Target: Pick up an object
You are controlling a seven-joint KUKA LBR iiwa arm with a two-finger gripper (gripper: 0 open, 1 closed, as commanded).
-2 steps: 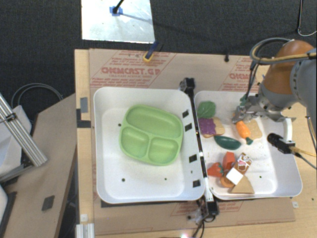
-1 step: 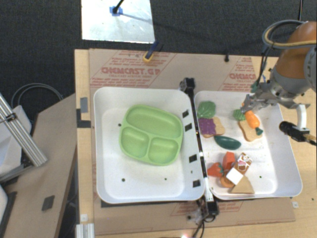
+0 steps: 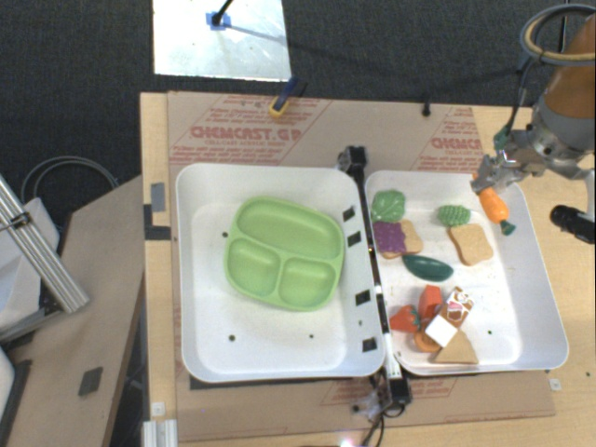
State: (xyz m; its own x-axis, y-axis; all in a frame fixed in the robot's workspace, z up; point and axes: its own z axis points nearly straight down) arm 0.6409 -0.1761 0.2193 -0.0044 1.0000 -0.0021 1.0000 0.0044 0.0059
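Overhead, hand (image 3: 491,181) on tapered orange carrot (image 3: 496,207)

Arm (image 3: 564,101): grey metal wrist, orange band above, looped cable on top, silvery gripper (image 3: 498,170) hardware with teal accents.

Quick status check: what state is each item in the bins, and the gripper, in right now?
Gripper: shut on carrot, raised over right bin's far edge.
Carrot: held, hanging tilted.
Green tray: flat in left bin.
Toast slice: lying flat.
Dark green pod: lying flat.
Red pieces: piled by the near wall.
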